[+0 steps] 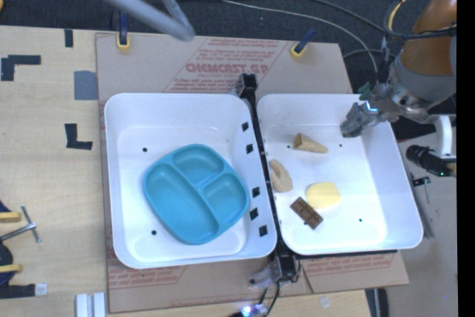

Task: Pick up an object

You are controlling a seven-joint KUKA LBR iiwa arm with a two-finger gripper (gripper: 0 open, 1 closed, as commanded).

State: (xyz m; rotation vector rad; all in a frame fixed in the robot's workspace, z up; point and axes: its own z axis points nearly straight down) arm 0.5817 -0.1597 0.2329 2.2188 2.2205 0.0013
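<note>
The end effector (355,122), its opening impossible to tell, hangs just right of the tan wedge (309,144), whose long axis runs left-right.

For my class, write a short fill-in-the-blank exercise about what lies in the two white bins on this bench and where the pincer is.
1. The divided plate in the left bin is coloured ____.
2. The pale yellow round piece lies in the ____ bin.
3. The brown bar lies directly next to the ____ piece.
4. The pincer is over the right bin, near its ____ edge.

Missing words: blue; right; yellow; far
</note>
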